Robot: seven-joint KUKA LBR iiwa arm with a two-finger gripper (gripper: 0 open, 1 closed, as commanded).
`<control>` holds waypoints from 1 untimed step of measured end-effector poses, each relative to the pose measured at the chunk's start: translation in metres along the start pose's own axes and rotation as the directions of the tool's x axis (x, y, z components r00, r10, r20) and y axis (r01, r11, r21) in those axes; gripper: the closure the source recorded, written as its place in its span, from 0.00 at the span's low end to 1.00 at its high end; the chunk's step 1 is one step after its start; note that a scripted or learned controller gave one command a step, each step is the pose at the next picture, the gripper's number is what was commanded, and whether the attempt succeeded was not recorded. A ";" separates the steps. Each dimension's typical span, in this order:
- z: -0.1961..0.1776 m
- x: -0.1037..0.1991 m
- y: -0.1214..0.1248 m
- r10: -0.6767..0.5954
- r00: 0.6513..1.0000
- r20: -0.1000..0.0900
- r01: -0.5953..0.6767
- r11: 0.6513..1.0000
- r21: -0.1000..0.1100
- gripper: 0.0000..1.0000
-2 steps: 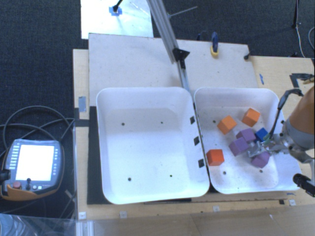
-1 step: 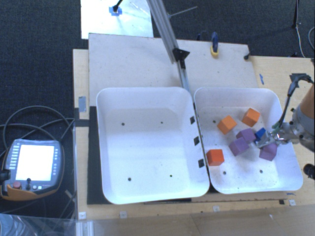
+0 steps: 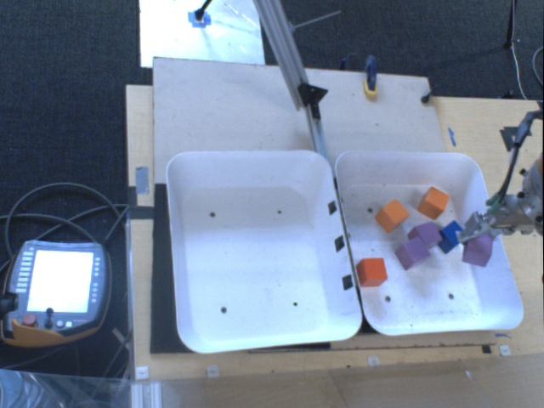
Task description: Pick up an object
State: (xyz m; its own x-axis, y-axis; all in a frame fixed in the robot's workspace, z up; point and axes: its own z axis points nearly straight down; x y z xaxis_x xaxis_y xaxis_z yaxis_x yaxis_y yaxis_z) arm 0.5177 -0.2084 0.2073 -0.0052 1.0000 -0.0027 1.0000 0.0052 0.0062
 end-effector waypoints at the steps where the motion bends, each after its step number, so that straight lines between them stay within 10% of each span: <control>1: -0.029 -0.001 0.002 0.000 1.000 -0.001 0.000 1.000 0.001 1.00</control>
State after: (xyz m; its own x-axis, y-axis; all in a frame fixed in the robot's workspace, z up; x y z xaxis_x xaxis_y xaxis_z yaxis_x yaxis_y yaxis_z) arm 0.5193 -0.2088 0.2365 -0.0051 1.0000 -0.0020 1.0000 0.0051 0.0051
